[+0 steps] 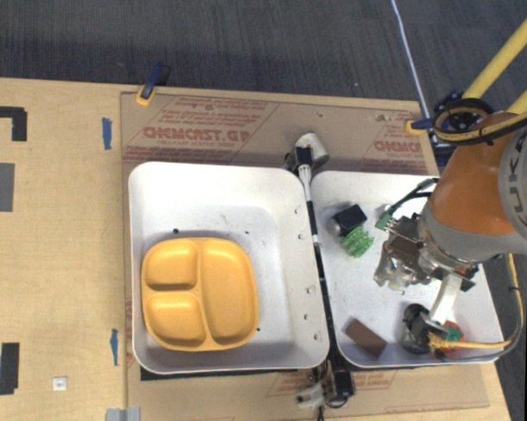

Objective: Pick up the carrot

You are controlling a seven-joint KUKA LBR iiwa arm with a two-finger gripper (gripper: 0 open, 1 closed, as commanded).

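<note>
Seemingly the approach is the step in hand. The gripper (pixel 393 270) hangs low over the middle of the right bin (pixel 351 288), with the arm bent in from the frame's right edge. I cannot tell whether the claw is open or closed, or holding anything. What looks like the carrot (pixel 450 335), a small orange-and-green bit, lies near the bin's lower right corner, so the next move calls for shifting there.

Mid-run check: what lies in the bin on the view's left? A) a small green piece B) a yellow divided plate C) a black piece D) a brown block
B: the yellow divided plate lies in the left bin, while the brown block and green piece lie in the right bin.
</note>
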